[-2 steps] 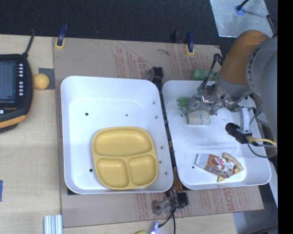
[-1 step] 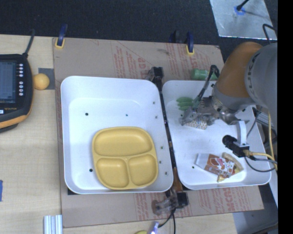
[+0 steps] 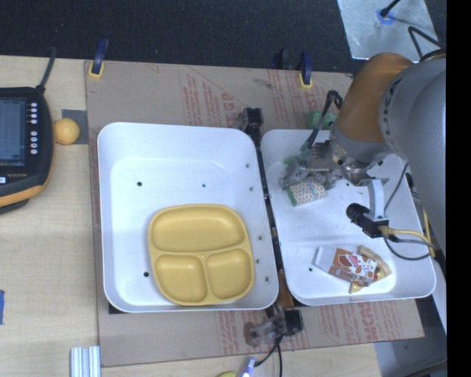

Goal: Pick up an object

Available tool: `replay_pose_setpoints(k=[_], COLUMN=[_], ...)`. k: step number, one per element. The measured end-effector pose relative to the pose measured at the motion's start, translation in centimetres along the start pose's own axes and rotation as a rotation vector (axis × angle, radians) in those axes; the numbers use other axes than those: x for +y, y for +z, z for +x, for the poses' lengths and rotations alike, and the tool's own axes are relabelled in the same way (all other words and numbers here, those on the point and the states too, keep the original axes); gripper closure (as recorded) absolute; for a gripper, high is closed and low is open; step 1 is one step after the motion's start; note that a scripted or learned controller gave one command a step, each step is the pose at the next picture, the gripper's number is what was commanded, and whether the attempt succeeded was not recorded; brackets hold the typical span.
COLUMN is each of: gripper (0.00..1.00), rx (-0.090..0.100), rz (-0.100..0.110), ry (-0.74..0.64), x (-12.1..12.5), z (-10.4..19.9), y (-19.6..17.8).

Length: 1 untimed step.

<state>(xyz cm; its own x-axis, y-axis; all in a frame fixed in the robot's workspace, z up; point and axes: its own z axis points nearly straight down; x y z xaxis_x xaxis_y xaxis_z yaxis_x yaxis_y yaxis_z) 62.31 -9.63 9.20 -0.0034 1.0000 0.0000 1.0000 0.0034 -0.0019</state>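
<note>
Far left, at 9 o'clock: handheld control pad (image 3: 12, 149) on the bench, a small yellow ball (image 3: 66, 130) just beside its upper right corner. Left bin (image 3: 118, 155): a yellow divided tray (image 3: 201, 253) sits toward the 6 o'clock side, near the front rim; the back half and the strip along the left wall are bare floor. The two bins' inner rims meet at centre.

Right bin (image 3: 330, 289): gripper (image 3: 312, 171) is down at approx. 11 o'clock, over a small patterned block (image 3: 307, 192) close to the left wall; whether the gripper is open or closed on it cannot be told. A pizza-slice toy (image 3: 359, 267) lies at 5 o'clock near the front rim, well apart from the gripper. Bare floor betw. them. The arm (image 3: 392, 116) covers the 1–3 o'clock part.
</note>
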Motion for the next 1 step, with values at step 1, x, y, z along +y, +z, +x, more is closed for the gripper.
replay_pose_setpoints(k=[1], gripper=[1.0], rx=[-0.001], rz=[-0.001], ry=[-0.002], x=[0.06], z=[-0.12], y=[-1.12])
